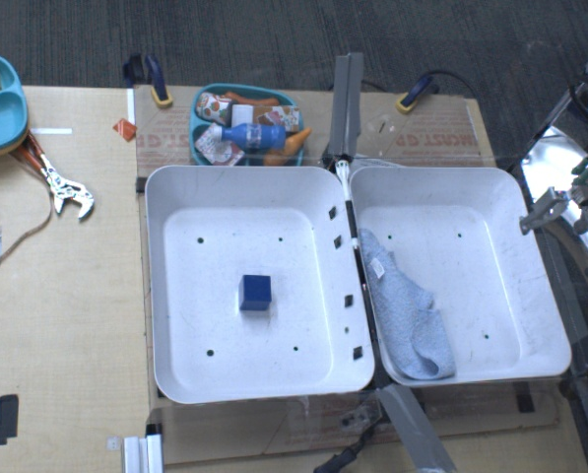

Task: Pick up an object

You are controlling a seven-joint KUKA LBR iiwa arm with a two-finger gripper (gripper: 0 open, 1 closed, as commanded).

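I see a blue block (256,293) lying in the left bin (165,363) and a grey cloth (407,318) in the right bin (540,343). Nothing is picked up yet. I judge my next move is a reach down over one item; the tool's state I cannot tell.

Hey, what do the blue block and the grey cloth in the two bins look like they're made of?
The blue block looks like a solid, rigid cube, probably painted wood or plastic: flat faces, crisp edges, even matte blue. The grey cloth looks like soft woven or knitted fabric: it lies crumpled in folds with a speckled, dull surface. The bins look like smooth, slightly glossy white plastic.
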